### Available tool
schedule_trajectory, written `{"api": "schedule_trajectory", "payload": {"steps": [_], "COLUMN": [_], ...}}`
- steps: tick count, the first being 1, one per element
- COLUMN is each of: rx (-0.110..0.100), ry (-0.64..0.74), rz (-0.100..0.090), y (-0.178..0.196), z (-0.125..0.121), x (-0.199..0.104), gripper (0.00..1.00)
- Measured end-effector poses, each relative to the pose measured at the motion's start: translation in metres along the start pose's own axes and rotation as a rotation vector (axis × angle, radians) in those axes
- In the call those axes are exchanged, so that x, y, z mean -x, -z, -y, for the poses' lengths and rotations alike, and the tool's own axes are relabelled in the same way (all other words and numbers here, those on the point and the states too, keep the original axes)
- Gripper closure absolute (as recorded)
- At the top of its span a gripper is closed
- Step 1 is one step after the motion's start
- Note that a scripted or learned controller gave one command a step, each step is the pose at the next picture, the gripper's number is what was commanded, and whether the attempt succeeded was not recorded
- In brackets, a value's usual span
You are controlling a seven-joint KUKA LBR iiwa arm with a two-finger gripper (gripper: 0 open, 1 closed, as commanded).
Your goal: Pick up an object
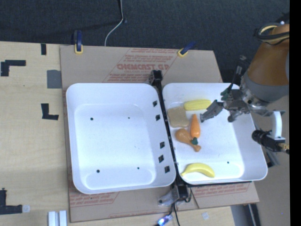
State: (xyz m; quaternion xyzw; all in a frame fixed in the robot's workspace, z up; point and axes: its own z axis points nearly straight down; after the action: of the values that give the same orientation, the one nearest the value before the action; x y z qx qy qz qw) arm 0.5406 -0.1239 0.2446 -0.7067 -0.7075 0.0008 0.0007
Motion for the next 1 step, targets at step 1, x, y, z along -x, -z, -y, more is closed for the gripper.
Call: {"api": "schedule_trajectory", "payload": {"steps": [1], "rx": [-0.007], "ry": [0.001], "rz": [-0.003], "y": [-0.1397], "z": [0.0047], "x": [-0.0268], "gripper": [0.00]}}
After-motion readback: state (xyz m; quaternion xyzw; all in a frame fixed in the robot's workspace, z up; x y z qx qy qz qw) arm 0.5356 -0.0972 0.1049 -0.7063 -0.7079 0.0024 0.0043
